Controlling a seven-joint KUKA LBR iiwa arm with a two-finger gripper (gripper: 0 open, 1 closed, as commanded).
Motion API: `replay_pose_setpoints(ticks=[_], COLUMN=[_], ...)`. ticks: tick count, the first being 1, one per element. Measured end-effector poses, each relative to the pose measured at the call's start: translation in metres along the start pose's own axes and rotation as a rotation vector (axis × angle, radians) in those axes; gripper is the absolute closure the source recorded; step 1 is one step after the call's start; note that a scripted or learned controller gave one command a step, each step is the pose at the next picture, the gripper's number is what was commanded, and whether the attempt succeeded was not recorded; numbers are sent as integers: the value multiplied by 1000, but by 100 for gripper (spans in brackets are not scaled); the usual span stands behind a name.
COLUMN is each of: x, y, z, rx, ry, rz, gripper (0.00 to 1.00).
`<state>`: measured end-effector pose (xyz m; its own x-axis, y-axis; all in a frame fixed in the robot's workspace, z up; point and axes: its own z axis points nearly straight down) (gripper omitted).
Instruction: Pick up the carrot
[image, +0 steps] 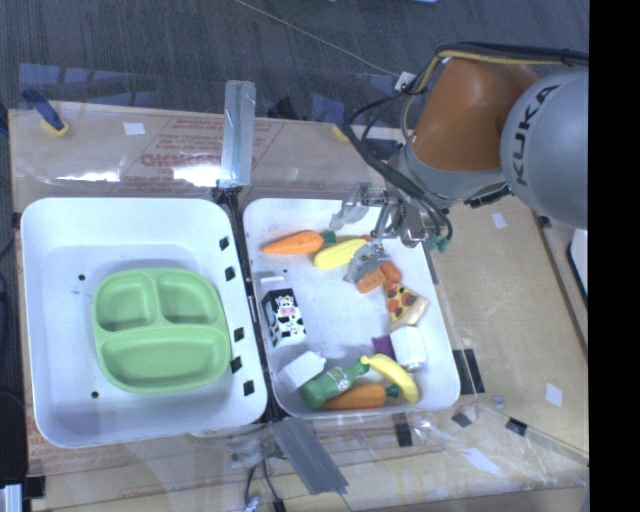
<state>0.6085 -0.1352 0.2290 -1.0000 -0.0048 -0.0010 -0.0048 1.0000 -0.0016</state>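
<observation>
Tan bench (505, 330) under clear plastic sheeting, two shallow white bins side by side on it. Left bin (60, 225) carrying a green divided plate (160, 330), three compartments, sitting flat a bit left of centre. Right bin (300, 212) packed with toy food. Up near the far rim: the carrot (292, 243), orange, lying on its side, pointed end toward the left, its green end just about touching a yellow piece (338, 252) beside it. Further right, a small orange chunk (375, 277), then a pizza slice (405, 305) tilted near the right wall. Mid-bin, close to the left wall — a little milk carton (284, 317) with a cow print, upright-ish. Along the near edge: a white block (300, 367), a green bottle (335, 383) on its side, a banana (392, 373), a white cup-like thing (408, 347), and a second carrot-looking orange piece (355, 398) tucked right against the near wall.

Reaching in from the right — grey arm (545, 120) with the orange band, gripper (378, 235) hanging over the bin's far right corner, right of the carrot and not touching it. Nothing visibly between the fingers; too cluttered with cables and metal to tell how wide they sit.
</observation>
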Motion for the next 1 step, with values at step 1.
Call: replay_pose_setpoints(ticks=[1], x=[-45], y=[7], z=[139], rx=[-3], ry=[3], rz=[-44], gripper=[0])
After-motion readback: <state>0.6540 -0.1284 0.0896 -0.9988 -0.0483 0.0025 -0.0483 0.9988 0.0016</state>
